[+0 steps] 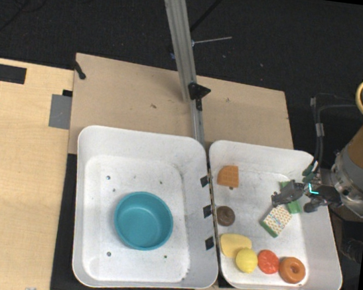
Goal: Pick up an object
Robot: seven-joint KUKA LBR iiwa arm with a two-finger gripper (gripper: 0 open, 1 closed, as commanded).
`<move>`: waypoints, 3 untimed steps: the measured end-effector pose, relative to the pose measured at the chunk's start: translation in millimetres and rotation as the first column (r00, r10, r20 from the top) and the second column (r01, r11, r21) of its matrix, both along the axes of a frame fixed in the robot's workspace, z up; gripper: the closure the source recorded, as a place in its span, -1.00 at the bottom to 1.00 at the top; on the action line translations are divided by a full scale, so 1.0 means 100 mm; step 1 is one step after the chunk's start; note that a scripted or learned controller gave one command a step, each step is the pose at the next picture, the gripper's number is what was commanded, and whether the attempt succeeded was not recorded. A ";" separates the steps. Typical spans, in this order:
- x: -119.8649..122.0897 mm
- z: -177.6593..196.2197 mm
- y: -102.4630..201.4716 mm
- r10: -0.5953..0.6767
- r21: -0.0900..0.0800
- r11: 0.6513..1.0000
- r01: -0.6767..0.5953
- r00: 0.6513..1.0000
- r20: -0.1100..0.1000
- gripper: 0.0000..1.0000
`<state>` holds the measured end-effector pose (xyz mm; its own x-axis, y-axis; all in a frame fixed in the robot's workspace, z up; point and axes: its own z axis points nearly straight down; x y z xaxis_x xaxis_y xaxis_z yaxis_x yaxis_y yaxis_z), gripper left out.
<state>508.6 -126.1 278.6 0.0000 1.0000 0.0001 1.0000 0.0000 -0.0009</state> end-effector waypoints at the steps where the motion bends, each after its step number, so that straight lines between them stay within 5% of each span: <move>1: 0.00 0.00 0.00 0.000 0.000 1.000 0.000 1.000 0.000 -1.00; 3: -0.10 -0.95 0.04 0.001 0.000 1.000 -0.001 1.000 -0.004 -1.00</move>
